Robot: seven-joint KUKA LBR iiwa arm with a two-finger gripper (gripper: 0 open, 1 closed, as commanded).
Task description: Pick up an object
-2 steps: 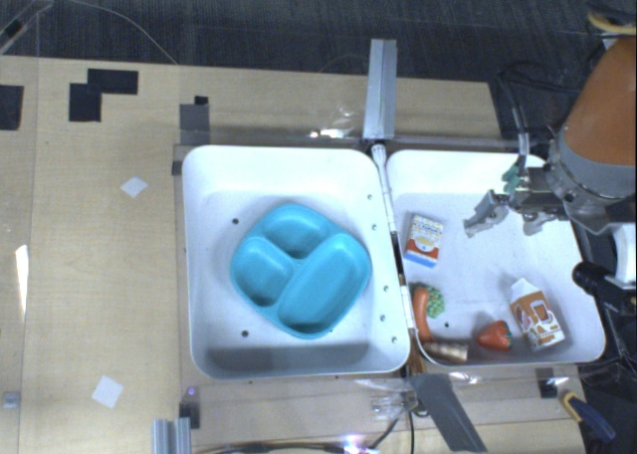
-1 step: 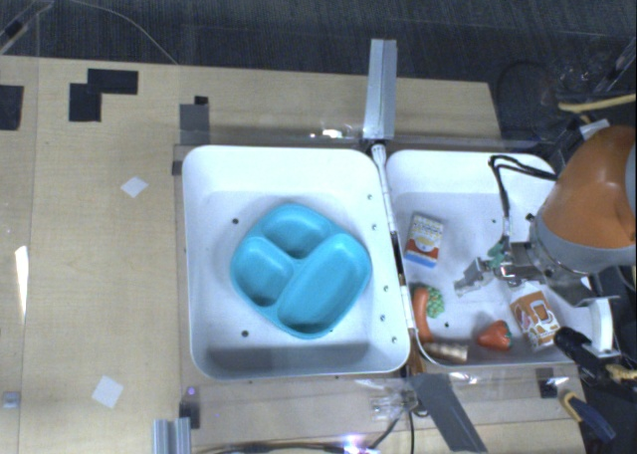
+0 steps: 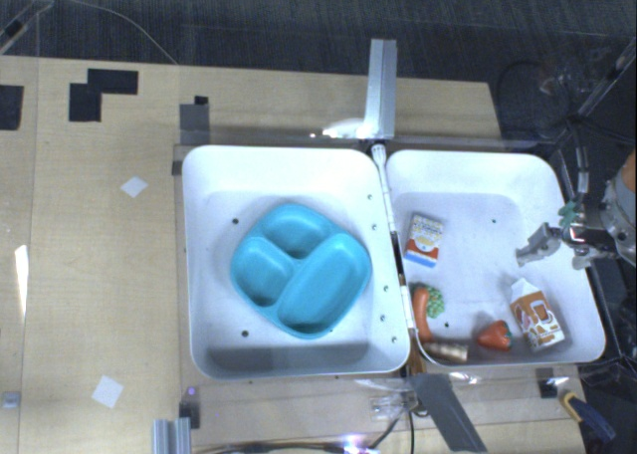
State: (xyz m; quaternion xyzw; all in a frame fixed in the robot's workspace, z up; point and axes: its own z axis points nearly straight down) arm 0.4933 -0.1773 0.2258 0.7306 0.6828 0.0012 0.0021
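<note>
Camera view: the worktop [image 3: 90,273] carried two white bins side by side. The left bin [image 3: 199,243] held a blue divided tray [image 3: 302,269]. The right bin [image 3: 478,178] held a small carton [image 3: 425,240] near its left wall, a carrot [image 3: 424,310] and a cork-like piece [image 3: 445,350] at the front left, a strawberry [image 3: 494,337] at the front, and a brown-and-white carton [image 3: 537,318] at the front right. The claw [image 3: 542,243] stood over the right side of that bin, above the brown-and-white carton, gripping nothing; whether its fingers were apart could not be told.

Bright, even overhead light — soft shadows, slightly blurry
</note>
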